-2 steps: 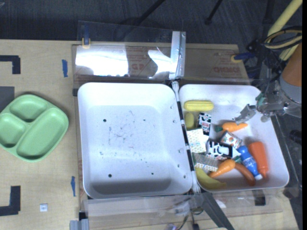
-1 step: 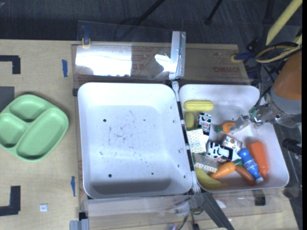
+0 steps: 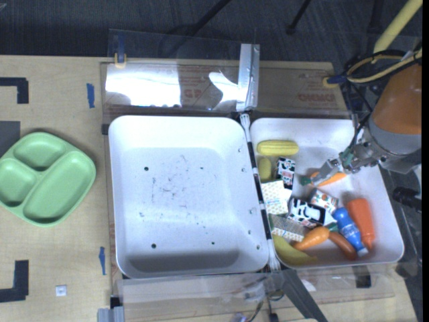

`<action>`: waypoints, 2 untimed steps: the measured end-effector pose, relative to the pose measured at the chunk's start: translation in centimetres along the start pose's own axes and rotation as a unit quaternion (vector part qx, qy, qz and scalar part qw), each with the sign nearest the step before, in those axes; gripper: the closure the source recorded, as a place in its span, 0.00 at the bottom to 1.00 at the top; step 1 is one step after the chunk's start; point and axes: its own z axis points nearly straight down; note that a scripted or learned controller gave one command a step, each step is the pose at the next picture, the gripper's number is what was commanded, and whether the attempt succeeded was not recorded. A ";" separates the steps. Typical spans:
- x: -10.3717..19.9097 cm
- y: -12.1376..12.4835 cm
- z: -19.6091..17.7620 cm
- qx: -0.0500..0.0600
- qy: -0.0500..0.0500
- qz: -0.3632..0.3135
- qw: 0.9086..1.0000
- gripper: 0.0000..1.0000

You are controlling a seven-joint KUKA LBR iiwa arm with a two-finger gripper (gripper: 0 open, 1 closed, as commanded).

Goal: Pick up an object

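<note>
The green plate [image 3: 45,178] sits far left on the tabletop [image 3: 53,86], well apart from the bins. The left bin [image 3: 120,200] has a flat white floor with lots of room. The right bin [image 3: 395,240] is crowded with small toys. There is a yellow toy [image 3: 277,147] near the back wall, a black and white box [image 3: 305,212] in the middle, a blue bottle [image 3: 348,228] and an orange carrot [image 3: 362,222] toward the front. They look light, hard and smooth, so they may slip. The carrot is long and thin, so its middle looks like the best place to hold it. The toys touch each other, and the walls are close. The gripper [image 3: 340,164] hangs over the right bin by a small orange piece [image 3: 330,178], and I cannot tell how its jaws are set.
</note>
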 end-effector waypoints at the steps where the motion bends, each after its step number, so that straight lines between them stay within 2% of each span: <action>1: -5.8 2.6 5.9 -0.007 0.005 0.053 0.999 0.00; 2: -6.1 2.4 5.0 -0.005 0.001 0.053 0.999 1.00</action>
